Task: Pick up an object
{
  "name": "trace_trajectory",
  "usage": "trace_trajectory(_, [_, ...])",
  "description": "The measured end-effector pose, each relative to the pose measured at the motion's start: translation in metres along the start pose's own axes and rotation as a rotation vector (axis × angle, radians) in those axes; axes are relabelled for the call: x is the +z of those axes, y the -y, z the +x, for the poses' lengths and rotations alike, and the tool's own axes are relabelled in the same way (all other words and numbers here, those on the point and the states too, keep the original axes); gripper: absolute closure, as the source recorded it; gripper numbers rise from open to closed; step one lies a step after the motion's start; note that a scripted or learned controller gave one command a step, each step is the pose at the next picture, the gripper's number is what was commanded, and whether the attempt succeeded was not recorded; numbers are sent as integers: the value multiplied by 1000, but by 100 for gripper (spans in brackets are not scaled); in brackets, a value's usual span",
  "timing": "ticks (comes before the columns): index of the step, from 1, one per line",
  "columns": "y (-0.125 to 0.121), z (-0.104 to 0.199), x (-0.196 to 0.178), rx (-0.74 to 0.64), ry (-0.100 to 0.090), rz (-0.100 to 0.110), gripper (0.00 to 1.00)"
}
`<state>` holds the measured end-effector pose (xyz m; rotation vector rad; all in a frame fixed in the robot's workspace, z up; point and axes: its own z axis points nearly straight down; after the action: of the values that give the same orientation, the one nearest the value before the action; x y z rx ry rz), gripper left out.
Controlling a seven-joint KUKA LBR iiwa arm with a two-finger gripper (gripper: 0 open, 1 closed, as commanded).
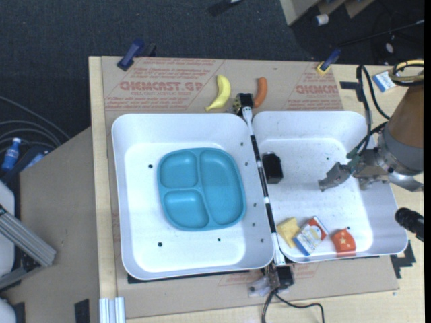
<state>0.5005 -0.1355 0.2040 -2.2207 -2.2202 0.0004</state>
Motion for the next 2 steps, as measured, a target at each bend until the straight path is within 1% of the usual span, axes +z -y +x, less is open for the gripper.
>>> trace_trajectory(1, [22, -11, 120, 1, 0, -1, 0])
trace_trajectory(2, [21, -11, 110, 2, 1, -2, 100])
